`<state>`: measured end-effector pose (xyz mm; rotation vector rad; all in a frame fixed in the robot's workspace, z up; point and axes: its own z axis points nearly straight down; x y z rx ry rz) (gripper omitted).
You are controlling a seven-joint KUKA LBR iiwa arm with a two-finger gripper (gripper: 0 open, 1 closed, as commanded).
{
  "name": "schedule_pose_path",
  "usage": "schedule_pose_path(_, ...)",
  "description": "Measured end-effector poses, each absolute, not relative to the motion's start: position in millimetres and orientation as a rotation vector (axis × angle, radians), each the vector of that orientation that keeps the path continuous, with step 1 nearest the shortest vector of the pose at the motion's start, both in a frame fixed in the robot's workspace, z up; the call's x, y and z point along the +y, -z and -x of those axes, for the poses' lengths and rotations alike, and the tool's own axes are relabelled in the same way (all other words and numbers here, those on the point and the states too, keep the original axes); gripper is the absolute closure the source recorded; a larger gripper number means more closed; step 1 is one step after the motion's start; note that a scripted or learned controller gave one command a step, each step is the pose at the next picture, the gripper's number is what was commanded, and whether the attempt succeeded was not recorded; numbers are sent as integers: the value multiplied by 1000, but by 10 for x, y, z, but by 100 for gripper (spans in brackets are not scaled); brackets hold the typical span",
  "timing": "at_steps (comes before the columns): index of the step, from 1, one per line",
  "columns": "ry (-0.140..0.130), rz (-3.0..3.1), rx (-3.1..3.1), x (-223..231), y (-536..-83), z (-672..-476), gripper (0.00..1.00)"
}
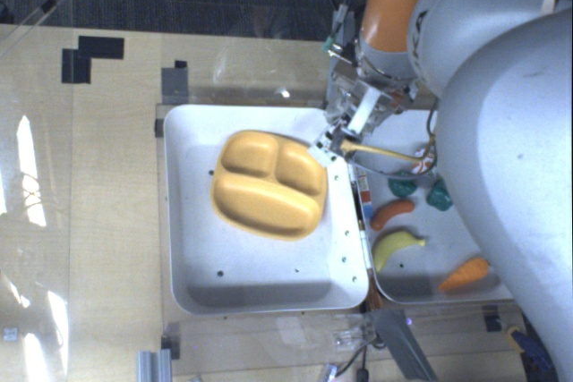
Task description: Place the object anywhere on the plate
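Fig. 1. Camera view from above the bench. The yellow, three-compartment plate [269, 183] lies in the left bin [179, 219], tilted slightly against the bin's edges. My gripper [324, 148] sits at the plate's upper right corner, just beside its rim, over the bin wall on that side. Whether my hand is open, closed or gripping anything cannot be told from this angle. My arm, with its orange band [394, 0], rises up and to the right of the plate.

The loose objects all lie to the right of the plate, across the wall, in the right bin [407, 284]. A red sausage [392, 213] is nearest the plate. A yellow banana [394, 246] lies just below the sausage. Two teal pieces [402, 188] [439, 195] lie just above it. An orange carrot [464, 274] is farthest from the plate. Which of these is the task's object cannot be told. All are apart from the plate.
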<state>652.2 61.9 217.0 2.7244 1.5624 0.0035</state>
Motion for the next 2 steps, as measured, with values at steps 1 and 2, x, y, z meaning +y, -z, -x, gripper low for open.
schedule_pose_path(1,-3,-2723,1564,619,-2170,-6522,0)
schedule_pose_path(2,-7,-2764,1487,343,-2707,-6694,0)
